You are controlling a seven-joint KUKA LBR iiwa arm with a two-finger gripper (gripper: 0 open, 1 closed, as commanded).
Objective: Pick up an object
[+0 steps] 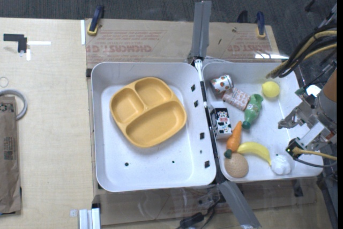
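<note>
Worktop (43,115): pale wood is seen at the left of the frame, with cardboard laid behind the bins.
Left bin (107,169): shallow and white, set at centre frame; a yellow divided plate (148,111) is held in it, tilted.
Right bin (289,88): white, placed just beside the left bin, toward the right of the frame.
Arm (327,99): seen at the right edge, over the right bin's far side.
Hand (300,131): located at the right edge of the right bin; whether it is spread or pressed together cannot be told, and nothing is seen pinched.
Objects in right bin: a banana (255,150) at lower centre, a carrot (235,136) beside it, a green bottle (252,110), a lemon (271,89) at upper right, a white ball (281,164) at lower right.
</note>
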